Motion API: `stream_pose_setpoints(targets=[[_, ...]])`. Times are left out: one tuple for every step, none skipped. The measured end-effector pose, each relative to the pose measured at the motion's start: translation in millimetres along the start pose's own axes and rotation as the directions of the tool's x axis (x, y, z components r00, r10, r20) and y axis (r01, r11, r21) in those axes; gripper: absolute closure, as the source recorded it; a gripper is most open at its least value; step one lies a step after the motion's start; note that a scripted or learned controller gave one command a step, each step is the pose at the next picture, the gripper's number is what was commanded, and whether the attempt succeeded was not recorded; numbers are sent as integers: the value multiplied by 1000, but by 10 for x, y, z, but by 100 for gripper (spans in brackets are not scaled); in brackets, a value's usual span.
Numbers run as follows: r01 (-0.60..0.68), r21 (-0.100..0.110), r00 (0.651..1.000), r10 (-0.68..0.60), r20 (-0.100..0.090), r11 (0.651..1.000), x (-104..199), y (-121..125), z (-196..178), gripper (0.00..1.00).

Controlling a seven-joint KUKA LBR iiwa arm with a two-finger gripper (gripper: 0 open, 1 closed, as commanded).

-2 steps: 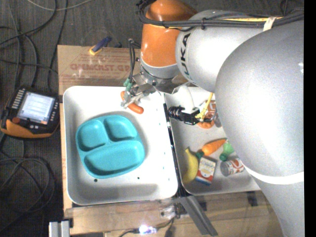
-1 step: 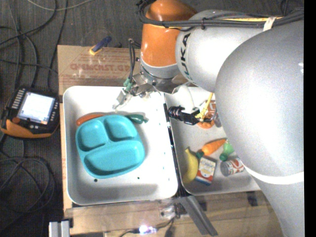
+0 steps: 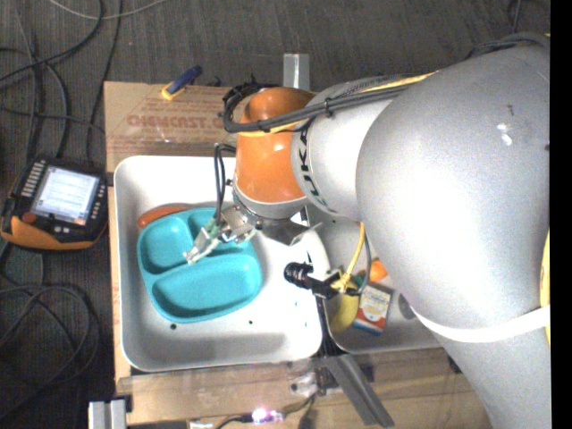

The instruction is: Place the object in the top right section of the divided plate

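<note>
Half the right bin [image 3: 393, 333] arm-hidden

Dark grey carpeted floor [image 3: 107, 52] surrounds the bench, crossed by loose black cables [image 3: 54, 7] at upper left and lower left. A teach pendant [image 3: 58, 202] with a lit screen and orange casing lies on the floor at left. A flattened brown cardboard sheet [image 3: 161, 123] with red printing lies under the far side of the bench, and a small blue-and-yellow item [image 3: 181, 81] rests at its far edge. Lighting is even and diffuse.
</note>
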State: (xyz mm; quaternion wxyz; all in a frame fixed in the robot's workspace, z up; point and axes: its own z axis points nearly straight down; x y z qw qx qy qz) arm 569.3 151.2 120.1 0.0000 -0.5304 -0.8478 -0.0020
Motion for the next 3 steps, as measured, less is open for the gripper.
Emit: stream_pose_setpoints(targets=[[19,9,1000,-19,1,1000,-321,382,-420,0],[-368,15,930,368,5,930,525,-347,60,0],[-760,-18,650,760,-7,649,859,-447,261,0]])
